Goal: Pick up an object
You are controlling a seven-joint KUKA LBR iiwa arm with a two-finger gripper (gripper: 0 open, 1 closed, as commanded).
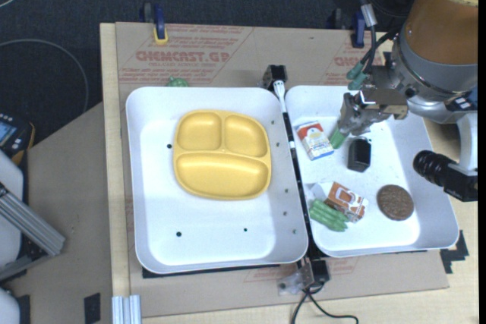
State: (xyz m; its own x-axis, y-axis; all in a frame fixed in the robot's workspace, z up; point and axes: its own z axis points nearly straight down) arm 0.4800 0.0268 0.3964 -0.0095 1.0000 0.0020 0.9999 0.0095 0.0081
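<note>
My gripper (354,120) hangs over the back of the right bin (433,163), below the grey wrist and orange band. A small green piece (338,139) lies right at its lower left tip; I cannot tell whether they touch. Left of that sits a red and white carton (313,140). A black block (358,154) lies just in front of the gripper. Nearer the front are an orange and white packet (347,201), a green pea pod (326,215) and a brown round disc (396,202).
The left bin (152,186) holds a yellow divided plate (222,154). A black cylinder (446,173) juts in at the right bin's right rim. Blue clamps (159,20) hold the board at the back.
</note>
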